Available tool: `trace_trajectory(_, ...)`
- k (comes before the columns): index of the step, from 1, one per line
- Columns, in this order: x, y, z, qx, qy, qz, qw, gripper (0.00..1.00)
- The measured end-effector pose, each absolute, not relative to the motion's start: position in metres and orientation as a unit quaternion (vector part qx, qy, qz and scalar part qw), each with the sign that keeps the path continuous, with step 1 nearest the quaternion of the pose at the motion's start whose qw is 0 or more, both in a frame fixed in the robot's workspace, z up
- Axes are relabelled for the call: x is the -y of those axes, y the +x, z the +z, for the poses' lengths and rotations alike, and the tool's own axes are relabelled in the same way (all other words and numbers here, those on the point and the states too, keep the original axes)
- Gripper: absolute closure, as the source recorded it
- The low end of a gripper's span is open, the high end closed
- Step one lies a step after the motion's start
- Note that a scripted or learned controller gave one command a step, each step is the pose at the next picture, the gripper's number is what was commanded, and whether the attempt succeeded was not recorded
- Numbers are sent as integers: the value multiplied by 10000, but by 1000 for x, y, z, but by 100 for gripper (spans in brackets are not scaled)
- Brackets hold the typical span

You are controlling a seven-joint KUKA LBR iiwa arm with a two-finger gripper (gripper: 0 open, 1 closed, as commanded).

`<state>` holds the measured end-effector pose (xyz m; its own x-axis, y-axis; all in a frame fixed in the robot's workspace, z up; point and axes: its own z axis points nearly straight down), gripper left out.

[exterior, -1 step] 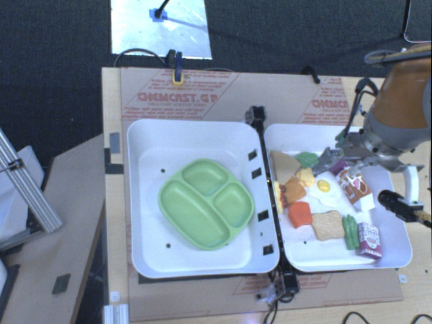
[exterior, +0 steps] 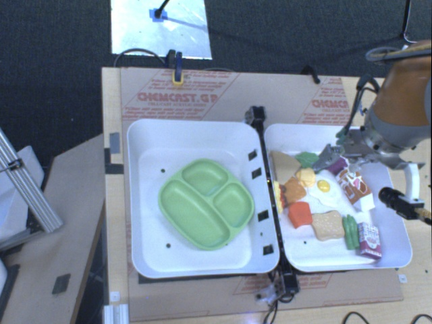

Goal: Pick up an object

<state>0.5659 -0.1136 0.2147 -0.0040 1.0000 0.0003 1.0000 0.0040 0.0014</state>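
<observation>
In left bin (exterior: 145, 181), green plate (exterior: 206, 203), seemingly empty

The arm (exterior: 405, 93) runs off the picture's right edge, and its wrist covers the far right corner of the right bin (exterior: 391, 258). The claw (exterior: 335, 155) is too blurred to tell how its tips stand. A purple item (exterior: 337, 164) lies partly hidden beneath it.
</observation>
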Motion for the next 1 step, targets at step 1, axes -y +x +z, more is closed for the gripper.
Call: trace_trajectory(1,120,557,164,-7074,7068,-10,-16,0)
